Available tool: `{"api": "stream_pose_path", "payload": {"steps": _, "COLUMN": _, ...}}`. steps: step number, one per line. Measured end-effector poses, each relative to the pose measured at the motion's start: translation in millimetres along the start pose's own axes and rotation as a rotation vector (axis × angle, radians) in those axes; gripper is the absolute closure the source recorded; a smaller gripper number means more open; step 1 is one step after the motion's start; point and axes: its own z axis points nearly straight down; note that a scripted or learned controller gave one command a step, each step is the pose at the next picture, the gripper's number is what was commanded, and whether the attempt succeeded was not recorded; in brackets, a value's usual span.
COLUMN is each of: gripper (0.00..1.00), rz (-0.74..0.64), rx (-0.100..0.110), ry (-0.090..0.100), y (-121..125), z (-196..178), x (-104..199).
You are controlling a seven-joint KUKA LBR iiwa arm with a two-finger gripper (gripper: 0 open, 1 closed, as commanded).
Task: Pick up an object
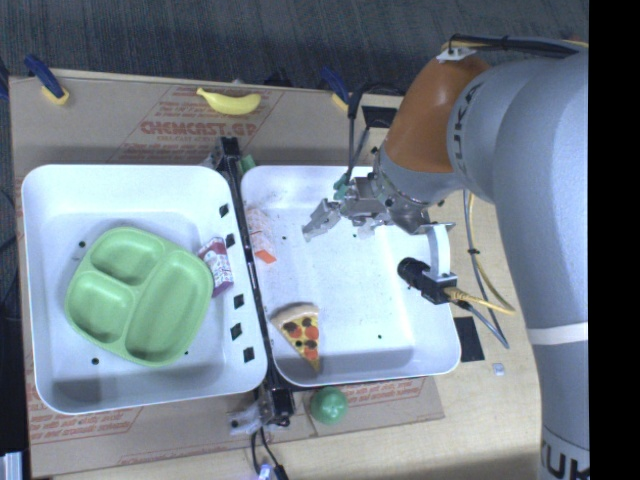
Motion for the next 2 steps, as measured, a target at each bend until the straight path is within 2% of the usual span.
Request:
{"api": "stream_pose_path", "payload": {"steps": 1, "gripper": 1.00, "rz": -0.002, "rx": -0.001, "ry": 0.000, "y": 0.5, "z": -10.1, "x": 0.4}}
{"api": "stream_pose_path", "payload": {"steps": 2, "gripper": 0.00, "rz": -0.002, "rx": -0.001, "ry": 0.000, "y": 0.4, "z": -9.9, "x": 0.4}}
